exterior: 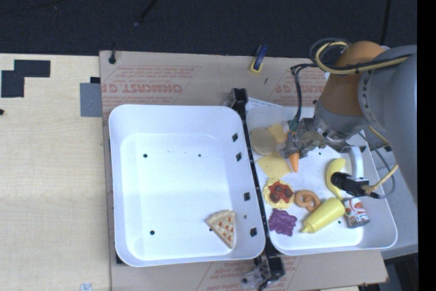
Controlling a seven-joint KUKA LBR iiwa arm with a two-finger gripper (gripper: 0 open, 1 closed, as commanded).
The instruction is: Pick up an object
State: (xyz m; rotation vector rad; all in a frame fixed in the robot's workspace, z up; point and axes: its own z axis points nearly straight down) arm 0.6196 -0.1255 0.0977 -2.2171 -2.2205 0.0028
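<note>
Pale wooden bench (48, 180), with a printed cardboard sheet (170, 78) lying under both bins.

Arm (381, 99): grey, orange band above the wrist, reaches in from the right over the right bin.

Left bin (136, 119): shallow, white. It holds one toy pizza slice (223, 226) near its lower right corner, close to the wall.

Right bin (368, 232): shallow, white, crowded with toy food, mostly along its left half and lower edge.

Gripper (297, 146): low over the upper left part of the right bin, pointing down. Cannot tell how wide it stands or whether it has hold of anything; the wrist hides that.

- Yellow mustard bottle (324, 214) lies on its side, low in the bin, nozzle end toward the left.
- Banana (334, 170) curves just above the bottle, near the wrist.
- Yellow cheese slice (272, 165) lies flat by the left wall.
- Round beige disc (261, 140) sits above the cheese, touching it.
- Small round pizza with red topping (278, 193) lies below the cheese.
- Purple grape bunch (282, 221) lies below the small pizza, just left of the bottle.
- Small can (356, 213) lies just right of the bottle.
- Pretzel (306, 199) sits between the small pizza and the bottle.
- Orange carrot (294, 162) sits directly under the gripper tip, upright or nearly so, at the right edge of the cheese slice.
- Blue and yellow clamp (258, 59) sits on the cardboard's far edge.
</note>
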